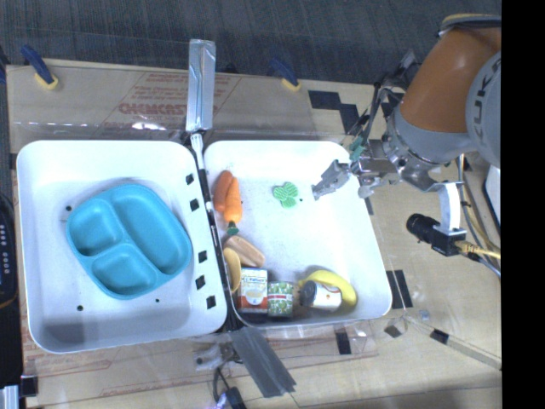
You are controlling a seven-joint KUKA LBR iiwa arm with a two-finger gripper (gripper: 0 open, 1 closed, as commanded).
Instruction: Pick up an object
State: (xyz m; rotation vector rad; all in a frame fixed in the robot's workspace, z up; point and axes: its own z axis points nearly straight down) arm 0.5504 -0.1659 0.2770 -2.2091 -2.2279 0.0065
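Objects: carrot [226,196], green piece [287,194], bread roll [245,250], small carton [254,290], banana [334,286], all in right bin [358,228]. Blue divided plate [128,239] in left bin [43,254]. Gripper [328,181] above right bin's far right side; finger state cannot be told, nothing seen held.

Robot lab — bench [102,100], clamped white bins [51,313], cables [481,250]

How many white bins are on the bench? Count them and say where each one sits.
2. The left white bin holds a blue divided plate. The right white bin sits beside it, holding a carrot, a banana and other small items.
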